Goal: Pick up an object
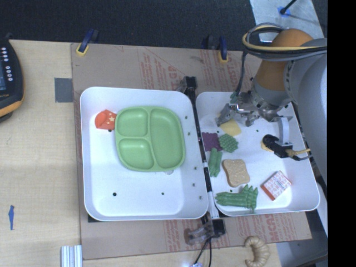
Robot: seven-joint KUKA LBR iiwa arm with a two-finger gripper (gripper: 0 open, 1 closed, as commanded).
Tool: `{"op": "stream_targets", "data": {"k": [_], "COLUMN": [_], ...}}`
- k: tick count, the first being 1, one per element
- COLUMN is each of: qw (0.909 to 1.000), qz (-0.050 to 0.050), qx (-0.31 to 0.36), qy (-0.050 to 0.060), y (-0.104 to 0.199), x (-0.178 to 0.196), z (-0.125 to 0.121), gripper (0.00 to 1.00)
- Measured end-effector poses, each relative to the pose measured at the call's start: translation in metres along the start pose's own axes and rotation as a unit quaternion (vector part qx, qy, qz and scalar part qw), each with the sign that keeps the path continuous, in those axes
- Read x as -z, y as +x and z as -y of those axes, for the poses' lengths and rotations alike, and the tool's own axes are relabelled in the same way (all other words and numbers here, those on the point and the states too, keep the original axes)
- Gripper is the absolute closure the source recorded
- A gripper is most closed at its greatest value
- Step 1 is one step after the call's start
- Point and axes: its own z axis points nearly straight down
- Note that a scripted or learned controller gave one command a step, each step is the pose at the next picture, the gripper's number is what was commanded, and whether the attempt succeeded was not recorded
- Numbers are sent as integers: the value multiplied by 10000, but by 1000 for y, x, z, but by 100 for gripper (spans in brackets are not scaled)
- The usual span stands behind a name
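Gripper (232, 115) hangs low over the back of the right bin (303, 202), right above a yellow wedge (231, 128) lying on the floor there; whether it is gripping, I cannot tell from here.

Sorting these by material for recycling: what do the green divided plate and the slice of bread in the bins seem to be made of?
The green divided plate looks like moulded plastic: one even colour, smooth, rounded compartment rims, a soft sheen. The slice of bread is probably a plastic or foam toy: its tan speckled face and crust edge look too neat for real bread, though the view is too coarse to be sure.
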Motion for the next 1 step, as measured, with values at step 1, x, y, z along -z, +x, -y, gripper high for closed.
{"op": "stream_targets", "data": {"k": [1], "qw": [10000], "qz": [-1], "qx": [4], "qy": [28], "y": [14], "x": [1], "z": [14], "gripper": [0]}}
